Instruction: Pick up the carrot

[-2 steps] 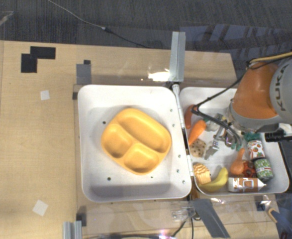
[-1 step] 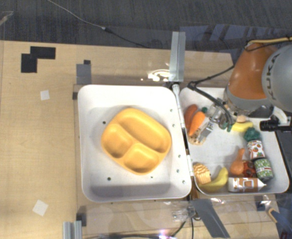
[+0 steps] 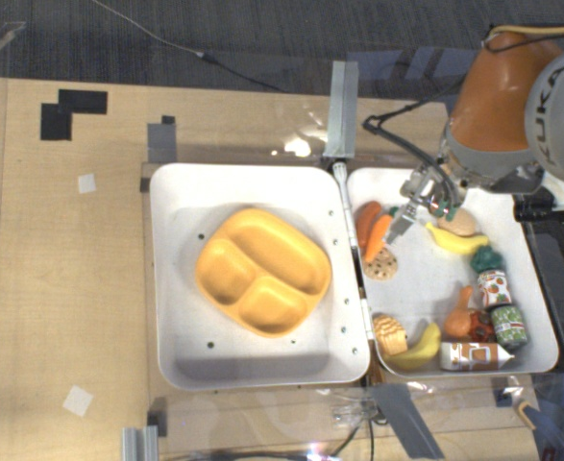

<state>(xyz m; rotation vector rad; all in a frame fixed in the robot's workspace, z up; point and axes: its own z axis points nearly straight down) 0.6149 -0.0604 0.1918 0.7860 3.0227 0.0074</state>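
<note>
Closest to the lens, along the near edge of the right bin [image 3: 541,349], lies a row of small toy foods: a ridged tan piece like a bread slice [image 3: 389,332]; a curved, smooth yellow banana [image 3: 419,346] touching it; a boxy white carton [image 3: 474,356] with red print, lying on its side; a cylindrical can [image 3: 509,325] with a green and white label; another can [image 3: 493,287] with a red label just behind it; a glossy orange-red lump [image 3: 464,321] pressed against the cans, its kind unclear. Farther back in that bin sit a knobbly dark green piece [image 3: 487,258], a second banana [image 3: 456,241], and a pale rounded item [image 3: 462,224] touching it. Near the bin's left wall rests a round, flat biscuit [image 3: 381,264] dotted with dark specks; just behind it lies the carrot [image 3: 378,236], a tapered orange cone, with a reddish-orange elongated piece [image 3: 367,219] alongside it on the left.

Both bins are shallow, matte white and rounded at the corners; the left bin [image 3: 181,257] holds a smooth yellow plastic dish [image 3: 262,270], lobed in outline, divided into three compartments and turned at an angle. A metal rail [image 3: 340,109] runs back from the gap between the bins; the bench [image 3: 61,286] is pale wood.

The gripper [image 3: 400,221] hangs over the far part of the right bin, its slim metal fingers slanting down toward the carrot's upper end; whether they are parted or closed cannot be made out, and nothing is plainly caught between them. The arm [image 3: 512,94] above it is grey with a broad orange shell.
</note>
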